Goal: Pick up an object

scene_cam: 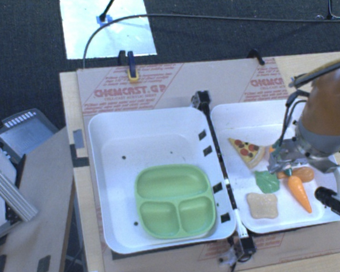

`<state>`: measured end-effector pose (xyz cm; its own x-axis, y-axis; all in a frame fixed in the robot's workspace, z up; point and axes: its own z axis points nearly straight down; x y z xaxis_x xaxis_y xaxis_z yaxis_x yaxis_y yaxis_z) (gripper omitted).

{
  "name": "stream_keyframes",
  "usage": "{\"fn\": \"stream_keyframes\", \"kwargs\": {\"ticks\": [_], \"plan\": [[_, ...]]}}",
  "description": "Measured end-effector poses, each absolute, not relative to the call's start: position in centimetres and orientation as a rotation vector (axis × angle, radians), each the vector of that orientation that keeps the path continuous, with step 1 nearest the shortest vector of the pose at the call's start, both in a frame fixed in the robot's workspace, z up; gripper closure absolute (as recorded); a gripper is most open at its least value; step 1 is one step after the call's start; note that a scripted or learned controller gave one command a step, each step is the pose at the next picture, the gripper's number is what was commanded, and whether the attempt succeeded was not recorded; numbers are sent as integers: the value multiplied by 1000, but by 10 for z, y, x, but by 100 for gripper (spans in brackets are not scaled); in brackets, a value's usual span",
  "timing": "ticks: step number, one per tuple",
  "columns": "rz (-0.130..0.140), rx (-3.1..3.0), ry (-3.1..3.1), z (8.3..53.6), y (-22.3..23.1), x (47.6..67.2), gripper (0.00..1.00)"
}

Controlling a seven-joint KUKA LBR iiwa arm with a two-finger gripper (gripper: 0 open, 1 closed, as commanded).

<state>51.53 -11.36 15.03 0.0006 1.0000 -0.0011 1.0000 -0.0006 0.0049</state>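
Low over the right bin [229, 119], the gripper [281, 163] is being held among the toy foods.
Whether its fingers are spread or pressed together cannot be told, since they are being hidden by the wrist. Just beside it, a green piece [265, 182], a carrot [299, 193] and an orange piece [303, 174] are lying together; a pizza slice [246, 150] is resting above them and a tan piece [262, 204] below. A green tray [174, 200] is sitting in the left bin [115, 138].

A green divided plate [176, 200] lies in the left white bin [116, 144].
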Motion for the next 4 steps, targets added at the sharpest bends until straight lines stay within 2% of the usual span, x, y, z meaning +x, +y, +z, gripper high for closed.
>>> {"fn": "stream_keyframes", "kwargs": {"ticks": [1,3,4], "plan": [[5,2213,2223,198,-113,525,100],[4,2213,2225,267,-111,527,100],[3,2213,2228,250,-61,525,100]]}}
